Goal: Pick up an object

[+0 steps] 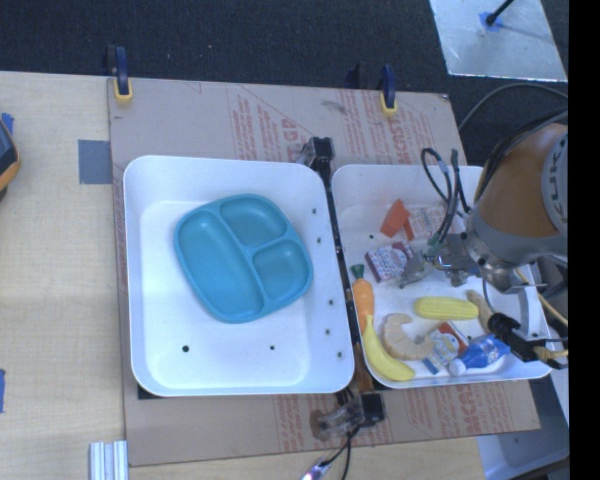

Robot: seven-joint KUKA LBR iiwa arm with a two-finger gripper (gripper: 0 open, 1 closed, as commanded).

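Right bin taken as landmark. Arm enters over its far right side, orange band above the wrist. Gripper sits low inside the bin, about mid-bin, just right of a small silver-and-red packet. Cannot tell whether the gripper is open or closed; nothing visibly held.

Contents of the right bin:
- orange-red wedge, toward the far side, above the packet
- carrot, along the left wall
- banana, near-left corner, curving along the near rim
- tan crescent piece, just right of the banana
- yellow oblong, right of centre, below the gripper
- blue-and-white item, near-right corner

Left of the right bin, touching it side by side: left bin, holding a blue divided plate, upright, three compartments. Both bins rest on cardboard on the table.
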